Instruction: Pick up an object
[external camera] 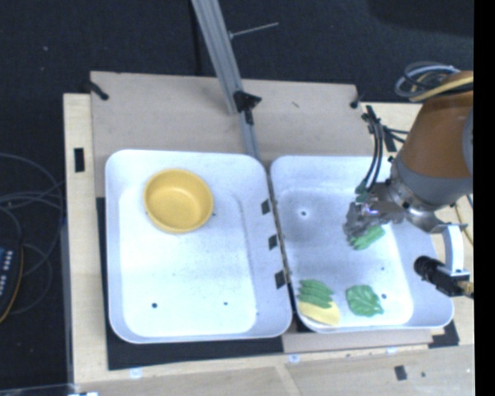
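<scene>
My gripper (363, 223) over a green toy (367, 238) near the right bin's (330, 180) far-right side; grip state unclear; it looks light, soft, best pinched mid-body

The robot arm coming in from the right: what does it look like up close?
It is a thick, rounded grey arm with a broad orange band above the wrist. Black cables run down beside it toward a small, dark metallic gripper at its tip. Looped cables lie behind it at the bench's edge.
</scene>
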Motion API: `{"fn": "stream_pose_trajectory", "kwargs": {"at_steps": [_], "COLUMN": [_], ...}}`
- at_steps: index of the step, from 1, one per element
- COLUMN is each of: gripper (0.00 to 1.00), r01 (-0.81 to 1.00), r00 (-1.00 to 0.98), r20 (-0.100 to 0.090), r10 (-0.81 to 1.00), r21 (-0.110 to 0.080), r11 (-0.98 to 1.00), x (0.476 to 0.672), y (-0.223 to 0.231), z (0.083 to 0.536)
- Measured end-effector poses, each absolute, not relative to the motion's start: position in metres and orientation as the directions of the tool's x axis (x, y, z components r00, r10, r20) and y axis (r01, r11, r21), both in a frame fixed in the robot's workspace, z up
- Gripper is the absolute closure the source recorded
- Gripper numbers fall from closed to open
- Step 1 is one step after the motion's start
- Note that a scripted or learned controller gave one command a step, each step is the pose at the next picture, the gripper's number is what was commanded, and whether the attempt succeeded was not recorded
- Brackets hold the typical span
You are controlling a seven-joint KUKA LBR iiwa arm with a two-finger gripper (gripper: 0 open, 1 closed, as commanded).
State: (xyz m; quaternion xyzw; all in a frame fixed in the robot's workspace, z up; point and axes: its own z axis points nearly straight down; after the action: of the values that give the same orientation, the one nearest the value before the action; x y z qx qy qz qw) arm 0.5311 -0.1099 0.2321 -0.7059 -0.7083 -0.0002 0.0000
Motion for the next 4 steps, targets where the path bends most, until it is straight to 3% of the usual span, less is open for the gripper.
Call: {"fn": "stream_pose_trajectory", "kwargs": {"at_steps": [3,4], "gripper": [1.0,1.0], "r01": [1.0,1.0], "r00": [-0.005,-0.004], "r20": [0.001,0.001], "r10": [1.0,1.0], "r21": [0.0,0.0], "r11": [0.005,0.004], "x": [0.542,0.558], "y": [0.036,0.083], "z": [0.229,0.224]}}
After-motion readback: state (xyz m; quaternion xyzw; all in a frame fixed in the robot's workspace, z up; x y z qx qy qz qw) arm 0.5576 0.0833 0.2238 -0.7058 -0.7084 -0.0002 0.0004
